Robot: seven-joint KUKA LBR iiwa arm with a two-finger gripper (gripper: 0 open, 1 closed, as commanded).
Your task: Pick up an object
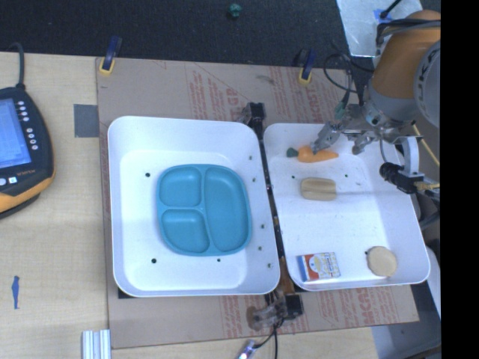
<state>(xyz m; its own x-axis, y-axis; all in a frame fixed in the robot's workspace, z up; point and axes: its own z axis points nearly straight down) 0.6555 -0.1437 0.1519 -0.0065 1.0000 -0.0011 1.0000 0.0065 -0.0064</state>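
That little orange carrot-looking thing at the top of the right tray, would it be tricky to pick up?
Probably a bit. The carrot looks like a small toy with a smooth surface, so it may slip. Its tapered, rounded shape suggests it could roll or swivel if the pincer nudges it off-centre. It seems light and stiff, unlikely to bend.

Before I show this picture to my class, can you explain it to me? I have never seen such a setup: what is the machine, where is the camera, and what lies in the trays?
One fixed camera looks down on a bench. The grey and orange robot arm reaches in from the right. Its end effector hangs just above an orange carrot in the right bin. That bin also holds a tan bread-like piece, a small printed box and a round tan piece. The left bin holds a blue divided plate.
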